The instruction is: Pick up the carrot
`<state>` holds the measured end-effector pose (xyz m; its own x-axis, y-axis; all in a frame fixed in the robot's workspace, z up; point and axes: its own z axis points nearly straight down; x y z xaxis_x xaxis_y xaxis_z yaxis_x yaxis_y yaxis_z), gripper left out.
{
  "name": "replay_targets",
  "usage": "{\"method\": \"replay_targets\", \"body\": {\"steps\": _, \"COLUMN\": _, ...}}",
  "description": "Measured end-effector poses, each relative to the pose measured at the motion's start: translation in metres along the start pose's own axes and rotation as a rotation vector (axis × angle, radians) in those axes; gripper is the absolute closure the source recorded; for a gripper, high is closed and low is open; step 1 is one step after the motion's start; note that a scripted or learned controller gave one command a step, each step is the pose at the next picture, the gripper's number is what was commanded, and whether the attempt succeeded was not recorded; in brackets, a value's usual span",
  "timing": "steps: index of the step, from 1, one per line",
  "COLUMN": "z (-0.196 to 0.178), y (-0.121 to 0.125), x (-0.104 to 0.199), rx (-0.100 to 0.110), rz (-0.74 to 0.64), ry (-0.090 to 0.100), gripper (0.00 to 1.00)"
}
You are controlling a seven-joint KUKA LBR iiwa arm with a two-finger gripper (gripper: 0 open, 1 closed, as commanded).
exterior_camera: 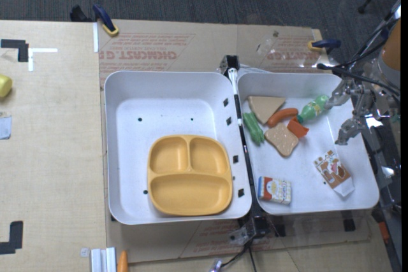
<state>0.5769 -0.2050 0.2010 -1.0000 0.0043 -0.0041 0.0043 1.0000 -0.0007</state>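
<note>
The carrot [298, 128] lies in the right bin [306, 200], toward its back. It is a short orange piece with a green leafy top [313, 109] pointing to the back right. My gripper [343, 116] hangs over the bin's right side, just right of the carrot's green top and apart from it. Its two fingers stand open with nothing between them.
Around the carrot lie a red-orange sausage [282, 116], two bread slices [265, 106] [282, 139] and a green pod [253, 127]. Two small cartons [275, 190] [334, 172] sit near the front. The left bin [127, 111] holds a yellow divided plate [190, 175].
</note>
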Motion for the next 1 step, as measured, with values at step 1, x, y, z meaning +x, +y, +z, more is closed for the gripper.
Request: {"method": "replay_targets", "body": {"steps": 1, "z": 0.0313, "y": 0.0769, "x": 0.0022, "rx": -0.001, "rz": 0.154, "ry": 0.002, "gripper": 0.0}}
